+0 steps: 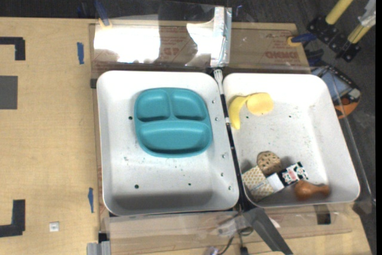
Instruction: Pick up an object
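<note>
Along the near edge of the right bin (310,92), toward its near-left corner, lies a cluster of small objects: a woven-patterned piece (258,181), a brown speckled lump (268,160), a small black-and-white carton (289,175) and a brown pear-shaped thing (310,190), all touching or just beside one another. Near that bin's far-left corner rests a banana (236,110) touching a yellow round piece (260,103). Filling the middle of the left bin (119,176) sits a teal divided plate (173,121). Whether the claw is open or closed, I cannot tell.

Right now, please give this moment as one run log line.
left bin: teal tray | right bin: banana, small items near front edge | pick: not yet done
</note>
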You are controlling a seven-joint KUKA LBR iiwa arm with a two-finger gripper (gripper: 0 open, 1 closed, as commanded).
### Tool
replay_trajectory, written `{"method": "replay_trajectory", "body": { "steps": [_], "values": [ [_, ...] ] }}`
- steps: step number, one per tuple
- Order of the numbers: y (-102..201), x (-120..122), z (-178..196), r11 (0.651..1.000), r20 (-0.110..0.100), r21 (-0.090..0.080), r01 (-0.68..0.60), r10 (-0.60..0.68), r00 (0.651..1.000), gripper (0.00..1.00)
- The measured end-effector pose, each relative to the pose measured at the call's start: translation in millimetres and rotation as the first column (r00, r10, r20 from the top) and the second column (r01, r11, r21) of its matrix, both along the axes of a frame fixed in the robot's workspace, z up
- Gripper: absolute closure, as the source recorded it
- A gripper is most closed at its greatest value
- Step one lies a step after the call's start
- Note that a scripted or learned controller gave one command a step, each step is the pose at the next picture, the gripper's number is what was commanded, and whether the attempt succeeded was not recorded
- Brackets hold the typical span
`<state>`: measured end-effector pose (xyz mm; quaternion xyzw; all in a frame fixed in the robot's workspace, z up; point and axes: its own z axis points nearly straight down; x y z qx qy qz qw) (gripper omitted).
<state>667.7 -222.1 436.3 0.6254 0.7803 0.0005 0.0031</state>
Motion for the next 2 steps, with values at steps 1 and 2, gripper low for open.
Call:
{"method": "replay_trajectory", "body": {
  "steps": [1, 2],
  "values": [
    [-0.4, -0.2, -0.3, 0.931, -0.001, 0.002, 0.365, -0.365, 0.931, 1.0],
    [24.3, -0.5, -0.7, 0.724, -0.005, 0.003, 0.69, -0.69, 0.724, 1.0]
  ]
}}
